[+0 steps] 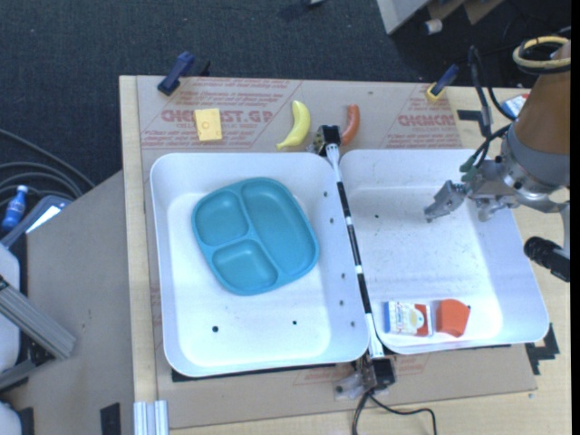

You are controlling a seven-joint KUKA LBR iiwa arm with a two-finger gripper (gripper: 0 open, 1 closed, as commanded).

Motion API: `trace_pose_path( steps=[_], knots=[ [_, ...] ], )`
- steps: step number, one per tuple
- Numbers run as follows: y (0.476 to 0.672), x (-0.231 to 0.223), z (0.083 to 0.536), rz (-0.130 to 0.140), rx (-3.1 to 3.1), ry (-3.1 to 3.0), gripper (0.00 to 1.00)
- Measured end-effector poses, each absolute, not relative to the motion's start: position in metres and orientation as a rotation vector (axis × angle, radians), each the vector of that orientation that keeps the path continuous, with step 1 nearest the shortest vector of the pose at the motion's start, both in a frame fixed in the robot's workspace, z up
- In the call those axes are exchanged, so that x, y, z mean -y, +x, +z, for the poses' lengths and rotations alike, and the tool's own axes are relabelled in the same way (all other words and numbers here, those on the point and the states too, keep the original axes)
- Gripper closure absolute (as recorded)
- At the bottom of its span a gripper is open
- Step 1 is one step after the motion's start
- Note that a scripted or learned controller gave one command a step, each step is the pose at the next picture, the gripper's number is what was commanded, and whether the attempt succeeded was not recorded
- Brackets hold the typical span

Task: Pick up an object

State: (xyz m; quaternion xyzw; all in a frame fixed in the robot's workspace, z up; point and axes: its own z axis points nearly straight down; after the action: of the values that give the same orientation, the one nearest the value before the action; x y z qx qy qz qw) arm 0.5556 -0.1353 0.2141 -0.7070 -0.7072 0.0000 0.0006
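Note:
A small white carton with an orange-red end (426, 319) lies on its side near the front edge of the right bin (507, 279). My gripper (464, 205) hangs over the back part of that bin, well behind the carton and apart from it. Its two grey fingers (444, 199) are spread open with nothing between them. In the left bin (181, 324) rests a blue divided plate (255, 235).
Behind the bins, on the cardboard, lie a yellow block (207, 126), a banana (294, 125) and an orange-red sausage-shaped toy (350, 123). Blue clamps (175, 73) grip the board's back edge. A black divider strip (349, 234) runs between the bins.

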Motion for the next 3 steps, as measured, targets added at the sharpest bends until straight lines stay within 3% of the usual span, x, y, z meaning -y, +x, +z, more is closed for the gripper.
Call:
trace_pose_path(
  steps=[1,2,3],
  knots=[
    [0.478,0.123,0.119,0.002,2.218,-2.221,0.00],
    [0.478,0.149,0.084,0.001,2.218,-2.220,0.00],
    [0.479,0.149,0.094,0.000,2.218,-2.223,1.00]
  ],
)
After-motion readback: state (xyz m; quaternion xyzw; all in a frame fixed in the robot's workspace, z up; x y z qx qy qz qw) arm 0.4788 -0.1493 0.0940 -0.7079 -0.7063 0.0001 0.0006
